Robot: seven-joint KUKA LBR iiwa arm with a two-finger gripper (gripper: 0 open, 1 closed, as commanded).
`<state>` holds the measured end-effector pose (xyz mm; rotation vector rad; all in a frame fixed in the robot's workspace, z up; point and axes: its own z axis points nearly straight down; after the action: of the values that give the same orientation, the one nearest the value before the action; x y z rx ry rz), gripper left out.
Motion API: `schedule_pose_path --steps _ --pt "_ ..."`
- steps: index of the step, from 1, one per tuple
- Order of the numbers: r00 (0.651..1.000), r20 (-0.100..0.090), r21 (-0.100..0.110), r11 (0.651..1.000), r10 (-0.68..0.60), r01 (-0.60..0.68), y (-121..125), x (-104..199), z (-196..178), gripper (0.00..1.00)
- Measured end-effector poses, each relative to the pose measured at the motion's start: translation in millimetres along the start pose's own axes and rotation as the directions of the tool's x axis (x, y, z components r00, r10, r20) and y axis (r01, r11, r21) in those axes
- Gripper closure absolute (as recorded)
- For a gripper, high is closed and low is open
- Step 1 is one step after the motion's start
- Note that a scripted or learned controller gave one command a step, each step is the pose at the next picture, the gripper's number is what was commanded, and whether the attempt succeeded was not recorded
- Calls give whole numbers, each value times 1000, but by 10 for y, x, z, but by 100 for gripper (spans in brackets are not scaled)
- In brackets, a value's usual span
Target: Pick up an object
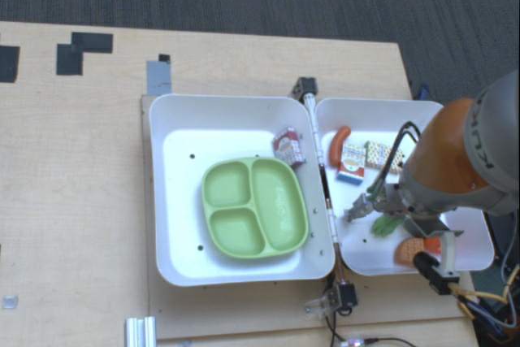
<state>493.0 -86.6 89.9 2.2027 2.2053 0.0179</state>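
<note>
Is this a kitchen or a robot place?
Probably a robot lab, not a kitchen: a robot arm reaches over two white bins on a wooden bench, with a green divided plate and toy food.

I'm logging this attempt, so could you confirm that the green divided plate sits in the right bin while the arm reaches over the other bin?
Not quite: the camera view shows the green divided plate in the left bin, not the right. The arm reaches over the other bin, the right bin, which holds the small items.
</note>
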Motion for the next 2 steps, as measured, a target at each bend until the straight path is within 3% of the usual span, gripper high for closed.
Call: schedule_pose_path --steps 2 --pt "1000 0 0 1000 1 -1 0 6 0 0"
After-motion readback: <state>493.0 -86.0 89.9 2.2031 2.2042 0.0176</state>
